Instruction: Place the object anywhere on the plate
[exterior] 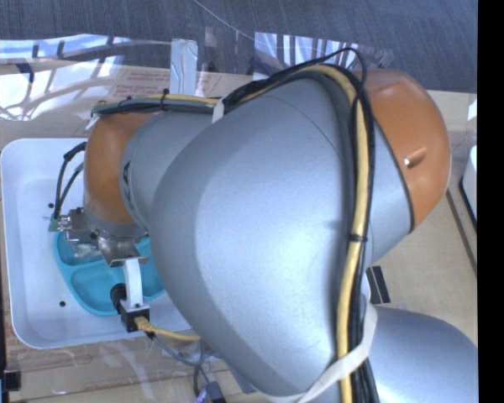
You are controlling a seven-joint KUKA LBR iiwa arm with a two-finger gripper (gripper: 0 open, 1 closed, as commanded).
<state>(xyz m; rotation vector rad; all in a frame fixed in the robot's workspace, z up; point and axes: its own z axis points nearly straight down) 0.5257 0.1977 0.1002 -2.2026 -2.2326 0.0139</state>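
White bin [21, 225] | blue plate [84, 284] | claw [92, 242] above plate

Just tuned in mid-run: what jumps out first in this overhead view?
The grey arm with its orange joints dominates, spreading from the right across most of the view. Its wrist reaches down into the left white bin, directly over a blue plate on the bin floor. A yellow and black cable runs along the arm.
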